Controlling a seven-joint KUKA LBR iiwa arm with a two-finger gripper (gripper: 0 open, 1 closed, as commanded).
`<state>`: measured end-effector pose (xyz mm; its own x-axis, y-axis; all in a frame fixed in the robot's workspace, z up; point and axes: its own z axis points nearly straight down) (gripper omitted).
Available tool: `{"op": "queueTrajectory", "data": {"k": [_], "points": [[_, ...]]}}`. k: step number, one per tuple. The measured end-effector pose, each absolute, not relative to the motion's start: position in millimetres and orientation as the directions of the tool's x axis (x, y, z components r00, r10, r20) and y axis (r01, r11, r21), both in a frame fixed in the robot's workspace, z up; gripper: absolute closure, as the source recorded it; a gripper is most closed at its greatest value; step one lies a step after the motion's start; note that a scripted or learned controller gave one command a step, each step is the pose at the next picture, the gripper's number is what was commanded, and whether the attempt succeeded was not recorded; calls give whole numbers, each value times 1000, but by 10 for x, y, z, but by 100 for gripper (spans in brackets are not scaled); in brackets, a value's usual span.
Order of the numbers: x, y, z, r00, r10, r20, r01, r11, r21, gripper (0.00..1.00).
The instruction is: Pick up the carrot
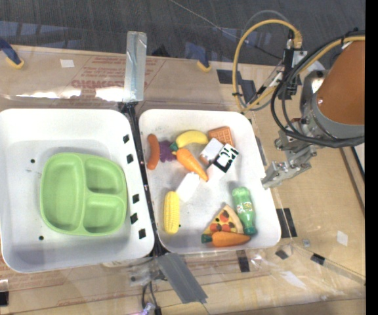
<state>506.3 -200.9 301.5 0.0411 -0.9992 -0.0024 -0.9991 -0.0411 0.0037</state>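
Observation:
An orange carrot (193, 162) lies tilted in the upper middle of the right bin (262, 195), between a purple grape piece (167, 151) and a white-and-black carton (219, 155). A second orange carrot-like piece (229, 239) lies flat along that bin's near wall, under a pizza slice (226, 220). My gripper (285, 169) hangs outside the right bin, just beyond its right wall and well to the right of both orange pieces. Nothing is seen in it.
The right bin also holds a banana (192, 138), a waffle (221, 135), a reddish sausage (153, 151), a corn cob (171, 211), a white block (188, 186) and a green bottle (243, 209). A green divided plate (83, 193) sits in the left bin (5, 176). Cables (261, 58) loop behind the arm.

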Motion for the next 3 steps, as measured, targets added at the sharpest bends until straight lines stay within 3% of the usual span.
{"op": "queueTrajectory", "data": {"k": [1,3], "points": [[4769,-2015,2954,555,-832,-5,-832,-555,2,100],[4787,-1994,3137,559,-829,-11,-829,-559,3,100]]}}
